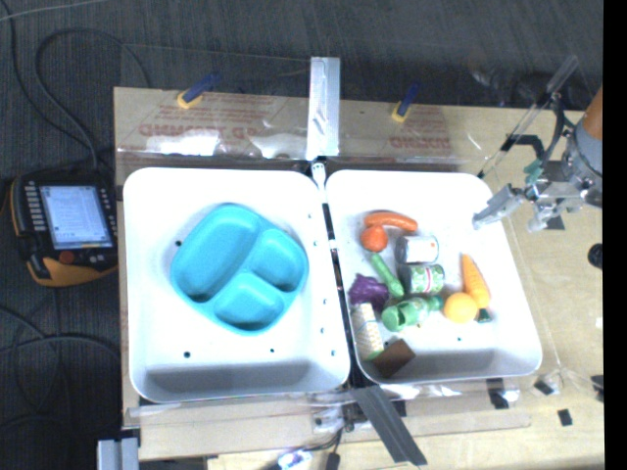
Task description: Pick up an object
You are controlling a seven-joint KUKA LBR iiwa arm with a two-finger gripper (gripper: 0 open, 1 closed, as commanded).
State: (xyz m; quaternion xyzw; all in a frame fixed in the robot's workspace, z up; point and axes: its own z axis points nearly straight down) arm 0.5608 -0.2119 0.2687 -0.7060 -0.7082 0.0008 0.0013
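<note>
The right bin (509,351) holds a heap of toy food. In it lie a red sausage (390,220), an orange tomato (373,238), a white can (418,250), a green can (426,279), a carrot (475,277), a yellow-orange fruit (459,307), a purple eggplant (366,290), a green bottle (409,311), a corn cob (368,333) and a brown block (396,357). My gripper (514,218) hangs over the bin's upper right rim, above and right of the heap. It is open and nothing sits between its fingers.
In the left bin (157,360) lies a blue divided plate (240,265). A metal divider (324,106) stands behind the two bins. A teach pendant (64,225) rests off the bench at the left.
</note>
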